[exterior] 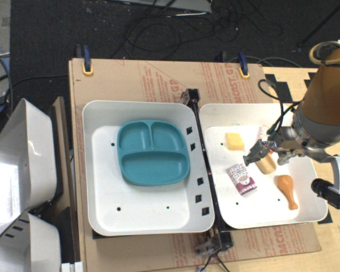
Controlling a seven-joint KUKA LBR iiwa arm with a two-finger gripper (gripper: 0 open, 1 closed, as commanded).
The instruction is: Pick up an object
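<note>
My gripper (259, 153) hangs over the middle of the right bin (311, 213), reaching in from the right. A tan cylinder-shaped piece (267, 165) lies right beneath and beside its tip; whether they touch is unclear from this angle. A yellow block (234, 141) sits to the upper left of the gripper. A purple-and-white packet (242, 179) lies to its lower left. An orange drumstick-shaped toy (287, 191) rests to the lower right, near the bin's front.
The left bin (102, 208) holds a teal divided plate (153, 152). A black divider with clips (203, 169) runs between the two bins. The arm's orange and grey body (326, 103) covers the right bin's far right side.
</note>
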